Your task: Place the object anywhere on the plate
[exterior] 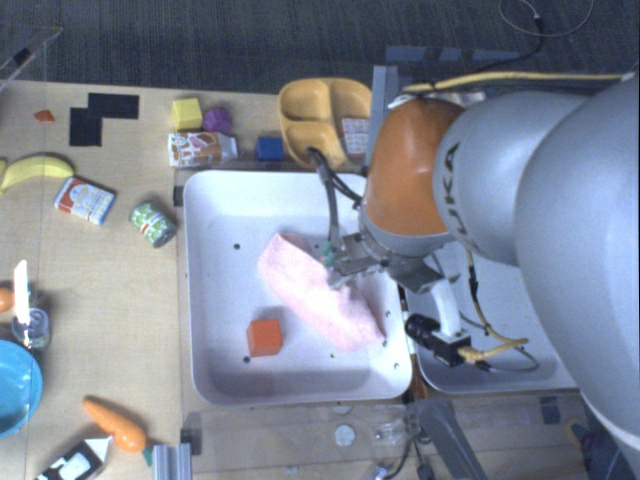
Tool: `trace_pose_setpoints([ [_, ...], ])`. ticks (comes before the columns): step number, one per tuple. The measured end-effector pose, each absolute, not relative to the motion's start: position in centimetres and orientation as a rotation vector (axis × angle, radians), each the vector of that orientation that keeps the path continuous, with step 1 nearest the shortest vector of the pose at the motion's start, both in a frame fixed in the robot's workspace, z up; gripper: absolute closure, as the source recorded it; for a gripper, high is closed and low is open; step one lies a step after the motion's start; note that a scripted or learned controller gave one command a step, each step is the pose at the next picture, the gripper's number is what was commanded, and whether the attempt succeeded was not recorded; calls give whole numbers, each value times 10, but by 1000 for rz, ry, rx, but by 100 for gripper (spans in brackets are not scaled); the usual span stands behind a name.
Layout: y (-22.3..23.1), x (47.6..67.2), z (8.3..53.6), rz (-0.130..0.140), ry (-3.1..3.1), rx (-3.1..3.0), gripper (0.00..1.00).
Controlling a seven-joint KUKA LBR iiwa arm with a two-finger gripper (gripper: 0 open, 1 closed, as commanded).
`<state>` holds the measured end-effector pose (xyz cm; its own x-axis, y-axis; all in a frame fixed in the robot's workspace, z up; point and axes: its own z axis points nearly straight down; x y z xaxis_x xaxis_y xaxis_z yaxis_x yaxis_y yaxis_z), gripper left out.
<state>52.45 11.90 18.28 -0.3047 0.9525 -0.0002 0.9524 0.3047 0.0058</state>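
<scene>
The gripper (340,260) sits low over the pink cloth (318,290) in the left white bin (210,268); its grip I cannot tell. An orange block (265,337) lies nearby.

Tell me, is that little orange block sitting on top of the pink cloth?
No, the orange block lies on the bin floor, apart from the pink cloth.

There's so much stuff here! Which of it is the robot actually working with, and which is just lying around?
Part of the job:
gripper
pink cloth under it
orange block
white bin holding both

Just lying about on the bench:
banana
carrot
small can
yellow block
blue bowl
</scene>
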Motion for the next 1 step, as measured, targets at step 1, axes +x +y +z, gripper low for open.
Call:
trace_pose_setpoints([
  [1, 183, 490, 120, 13, 2544, 1832, 100],
])
